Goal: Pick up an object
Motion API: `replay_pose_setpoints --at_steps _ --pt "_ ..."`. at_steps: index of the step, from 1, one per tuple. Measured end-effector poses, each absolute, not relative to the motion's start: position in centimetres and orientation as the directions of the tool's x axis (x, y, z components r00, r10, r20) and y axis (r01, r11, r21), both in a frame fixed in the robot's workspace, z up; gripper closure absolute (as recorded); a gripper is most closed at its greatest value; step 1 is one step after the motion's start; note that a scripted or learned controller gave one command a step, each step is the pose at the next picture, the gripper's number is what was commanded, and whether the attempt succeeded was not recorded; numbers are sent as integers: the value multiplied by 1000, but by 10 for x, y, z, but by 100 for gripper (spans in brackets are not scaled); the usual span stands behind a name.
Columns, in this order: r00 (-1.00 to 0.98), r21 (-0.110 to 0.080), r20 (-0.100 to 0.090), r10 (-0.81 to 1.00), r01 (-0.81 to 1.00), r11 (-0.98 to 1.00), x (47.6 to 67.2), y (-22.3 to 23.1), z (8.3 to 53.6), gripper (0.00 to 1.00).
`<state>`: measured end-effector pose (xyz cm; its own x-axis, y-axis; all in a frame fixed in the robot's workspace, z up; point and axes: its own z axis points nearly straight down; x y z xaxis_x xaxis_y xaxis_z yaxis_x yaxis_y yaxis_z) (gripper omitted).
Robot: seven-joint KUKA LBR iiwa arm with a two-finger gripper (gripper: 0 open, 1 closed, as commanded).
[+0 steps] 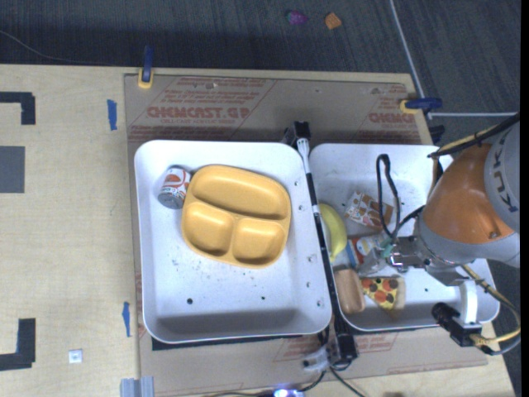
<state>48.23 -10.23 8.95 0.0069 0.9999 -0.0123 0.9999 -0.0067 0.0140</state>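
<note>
The right bin (351,160) holds several toy foods: a yellow-green banana (333,228) by its left wall, a hot dog (349,292), a pizza slice (383,291) and a printed snack packet (364,208). My gripper (383,253) is low in this bin, just above the pizza slice and right of the banana, over a small red and white item (364,249). The orange band of the arm (463,205) covers the bin's right side. Nothing shows as lifted.
The left bin (157,304) carries a yellow divided plate (235,215) and a small can (173,187) in its far left corner. A black cable (385,180) loops over the right bin. Clamps sit at the board's far edge.
</note>
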Motion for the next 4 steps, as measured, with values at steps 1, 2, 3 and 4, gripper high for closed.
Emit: replay_pose_setpoints --at_steps 1,2,3,4 --pt "9 15 -14 1000 1000 -9 482 -101 90 0" --pt "7 15 -13 1000 1000 -7 482 -102 89 0" --pt "10 15 -16 1000 1000 -9 482 -101 90 0" --pt "10 26 -21 1000 1000 -9 485 -101 101 100"
